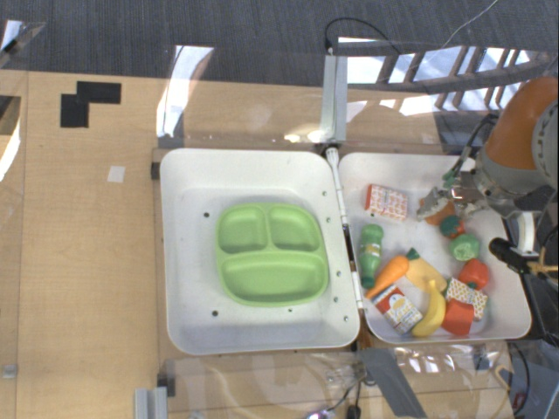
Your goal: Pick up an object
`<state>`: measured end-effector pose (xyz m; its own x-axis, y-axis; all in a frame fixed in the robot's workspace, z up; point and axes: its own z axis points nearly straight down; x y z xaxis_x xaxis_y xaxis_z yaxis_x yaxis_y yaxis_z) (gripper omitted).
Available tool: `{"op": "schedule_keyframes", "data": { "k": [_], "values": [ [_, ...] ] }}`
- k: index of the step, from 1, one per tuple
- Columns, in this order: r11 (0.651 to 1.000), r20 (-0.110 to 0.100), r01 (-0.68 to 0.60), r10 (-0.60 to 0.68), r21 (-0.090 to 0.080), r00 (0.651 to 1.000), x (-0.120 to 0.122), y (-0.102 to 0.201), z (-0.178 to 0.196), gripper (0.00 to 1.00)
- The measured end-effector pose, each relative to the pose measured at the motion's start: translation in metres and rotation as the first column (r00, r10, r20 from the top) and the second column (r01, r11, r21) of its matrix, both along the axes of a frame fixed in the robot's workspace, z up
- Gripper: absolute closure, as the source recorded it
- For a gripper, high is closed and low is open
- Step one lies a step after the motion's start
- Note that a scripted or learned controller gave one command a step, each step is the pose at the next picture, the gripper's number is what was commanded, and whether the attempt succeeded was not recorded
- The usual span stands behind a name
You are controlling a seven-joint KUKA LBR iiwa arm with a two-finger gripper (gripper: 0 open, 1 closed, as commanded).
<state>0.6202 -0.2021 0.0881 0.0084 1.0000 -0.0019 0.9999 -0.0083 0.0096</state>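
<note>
The arm [524, 138] reaches in over the right bin [515, 326], and its pincer [444, 201] hangs low near that bin's back right part, just above a small green-and-red toy [452, 226]. Whether the pincer is released or clenched cannot be told from here, and nothing is plainly seen between its tips, so I would not count anything as grasped. The step in hand looks like the approach to a pick: the pincer is down among the things but no lift has been made. The candidates all lie in the right bin: a red-and-white box [386, 202] toward the back, a green bottle [371, 250] along the left wall, a carrot [389, 277], a banana [431, 308], a small carton [400, 309] near the front edge, and a green vegetable [465, 247] beside a red tomato [474, 273] on the right. The left bin [188, 321] holds a green divided plate [271, 253]. The next move, as I judge it, calls for settling squarely over the nearest toy, closing on it, then rising straight up clear of its crowded neighbours.
</note>
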Motion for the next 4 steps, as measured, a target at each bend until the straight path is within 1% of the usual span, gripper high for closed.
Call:
{"op": "schedule_keyframes", "data": {
  "k": [1, 2, 3, 4],
  "values": [
    [0.999, 0.000, 0.036, -0.036, 0.003, 0.999, 0.040, 0.001, 0.000, 0.00],
    [0.986, -0.002, -0.165, 0.165, 0.000, 0.986, 0.029, 0.024, 0.044, 0.00],
    [0.997, 0.000, -0.074, 0.074, 0.000, 0.997, -0.009, -0.003, 0.000, 0.00],
    [0.997, -0.001, -0.077, 0.077, 0.001, 0.997, 0.039, 0.000, 0.000, 0.00]
  ]
}}
